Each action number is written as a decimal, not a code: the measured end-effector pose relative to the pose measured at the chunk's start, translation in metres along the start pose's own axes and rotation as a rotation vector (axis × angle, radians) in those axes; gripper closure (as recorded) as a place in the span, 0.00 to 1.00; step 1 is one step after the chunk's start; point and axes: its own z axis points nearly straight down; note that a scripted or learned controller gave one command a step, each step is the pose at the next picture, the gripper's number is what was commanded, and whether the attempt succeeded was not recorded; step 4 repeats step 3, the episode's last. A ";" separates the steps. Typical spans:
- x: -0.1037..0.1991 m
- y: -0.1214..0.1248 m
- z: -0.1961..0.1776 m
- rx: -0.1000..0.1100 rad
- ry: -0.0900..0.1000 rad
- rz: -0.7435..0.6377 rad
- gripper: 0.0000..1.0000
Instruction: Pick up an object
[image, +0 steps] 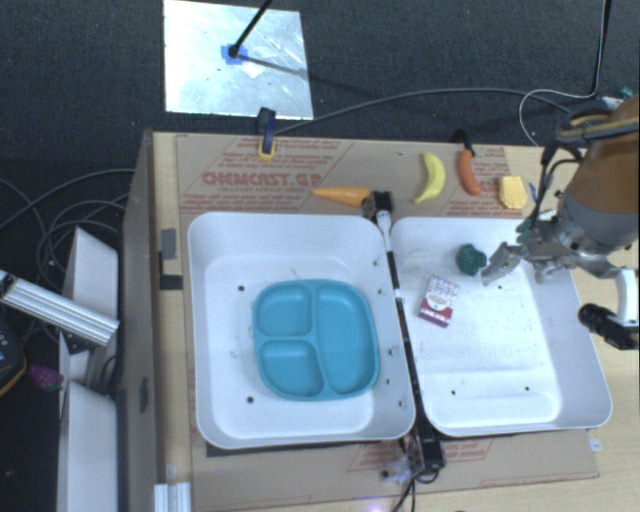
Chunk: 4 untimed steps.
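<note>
In the right bin (520, 400) a dark green lump (470, 258) lies near the back, and a small red and white box (437, 300) rests near the divider. My gripper (522, 266) hangs over the back right part of this bin, just right of the green lump. It is open, its fingers (497, 265) are spread, and nothing is between them. A blue divided plate (315, 337) sits in the left bin (225, 300).
On the cardboard behind the bins lie an orange carrot (343, 196), a yellow banana (431, 177), an orange-red sausage shape (468, 172) and a yellow block (512, 191). A black part (605, 325) juts in at the right bin's right rim.
</note>
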 end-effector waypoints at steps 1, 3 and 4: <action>0.013 0.072 0.114 0.000 0.000 -0.002 0.00; 0.014 0.090 0.102 -0.005 -0.002 -0.005 1.00; 0.014 0.090 0.102 -0.005 -0.002 -0.005 1.00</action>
